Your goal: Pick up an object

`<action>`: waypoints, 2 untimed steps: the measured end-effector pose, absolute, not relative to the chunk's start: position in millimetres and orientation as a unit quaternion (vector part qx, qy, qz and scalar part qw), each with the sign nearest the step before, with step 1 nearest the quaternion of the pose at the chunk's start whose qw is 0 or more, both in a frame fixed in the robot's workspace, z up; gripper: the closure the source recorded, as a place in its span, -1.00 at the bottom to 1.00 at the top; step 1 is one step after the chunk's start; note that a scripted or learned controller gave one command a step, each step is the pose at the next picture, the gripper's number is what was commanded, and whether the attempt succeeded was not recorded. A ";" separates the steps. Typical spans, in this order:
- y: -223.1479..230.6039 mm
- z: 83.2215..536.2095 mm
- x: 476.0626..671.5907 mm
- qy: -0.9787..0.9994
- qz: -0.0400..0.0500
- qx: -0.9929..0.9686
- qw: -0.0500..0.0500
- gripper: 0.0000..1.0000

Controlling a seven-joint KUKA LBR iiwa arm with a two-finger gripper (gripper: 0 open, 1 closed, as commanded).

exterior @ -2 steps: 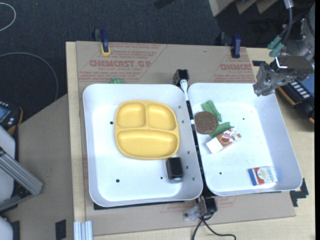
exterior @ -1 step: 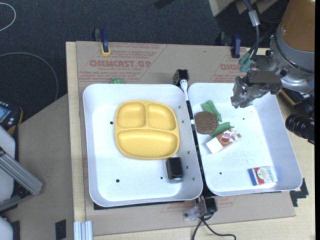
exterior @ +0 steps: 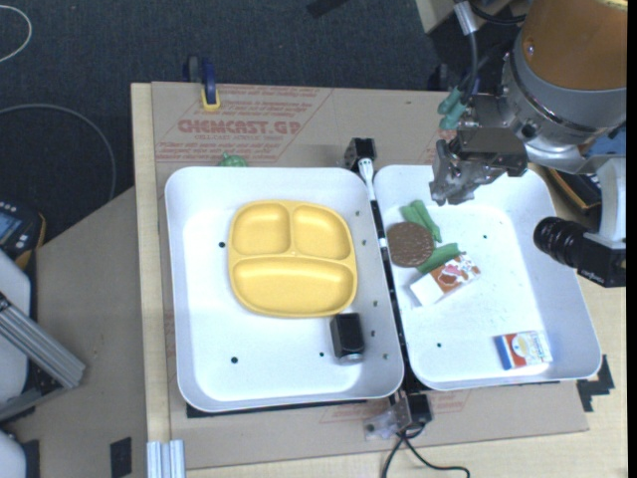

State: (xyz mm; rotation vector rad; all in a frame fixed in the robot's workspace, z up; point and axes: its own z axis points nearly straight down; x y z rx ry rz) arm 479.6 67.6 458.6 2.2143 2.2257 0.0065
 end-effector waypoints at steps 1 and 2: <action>98.3 475.3 479.5 0.708 0.002 0.706 0.001 1.00; 66.0 396.4 478.6 0.705 -0.004 0.709 -0.003 1.00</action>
